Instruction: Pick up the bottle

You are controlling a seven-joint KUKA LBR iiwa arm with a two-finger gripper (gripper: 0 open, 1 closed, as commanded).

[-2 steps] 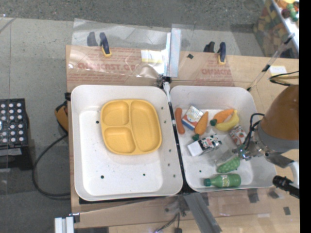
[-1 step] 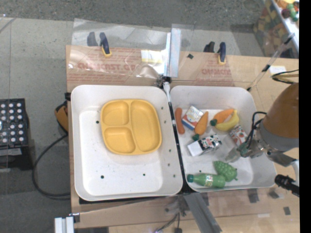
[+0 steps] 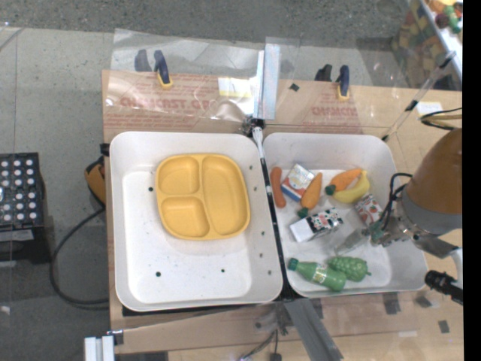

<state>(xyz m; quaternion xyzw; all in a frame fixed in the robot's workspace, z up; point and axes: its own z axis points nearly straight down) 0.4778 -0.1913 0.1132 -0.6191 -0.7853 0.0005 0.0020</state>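
Observation:
A green bottle (image 3: 316,274) with a yellowish label lies on its side near the front edge of the right bin (image 3: 391,150), its cap pointing left. My gripper (image 3: 364,237) hangs low over the right part of that bin, up and to the right of the bottle and apart from it. The grey wrist and orange band of the arm (image 3: 443,186) come in from the right. Nothing is visibly held.
A bumpy green vegetable (image 3: 348,266) touches the bottle's right side. A black-and-white carton (image 3: 316,223), a small can (image 3: 367,209), a banana (image 3: 352,190), a carrot (image 3: 311,189) and a red sausage (image 3: 278,186) lie further back. The left bin (image 3: 135,277) holds a yellow divided plate (image 3: 203,195).

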